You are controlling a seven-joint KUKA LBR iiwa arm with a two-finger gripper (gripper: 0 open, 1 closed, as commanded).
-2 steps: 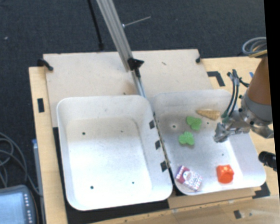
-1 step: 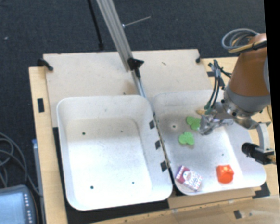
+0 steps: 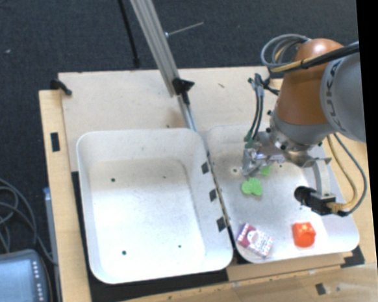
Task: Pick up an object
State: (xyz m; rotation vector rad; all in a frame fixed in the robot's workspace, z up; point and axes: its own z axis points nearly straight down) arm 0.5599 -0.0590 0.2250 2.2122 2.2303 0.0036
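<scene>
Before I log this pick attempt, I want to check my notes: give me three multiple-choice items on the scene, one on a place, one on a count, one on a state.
1. Where does the small green object lie?
A. left bin
B. right bin
C. bare bench

2. How many loose objects lie in the right white bin?
A. one
B. three
C. five

3. How does the orange-red block stand to the arm's jaws?
A. gripped
B. lifted
C. lying apart

Answers:
1. B, it lies just below the gripper.
2. B, green object, orange-red block and red-and-white patterned packet.
3. C, it rests near the bin's front edge, away from the gripper.
</scene>
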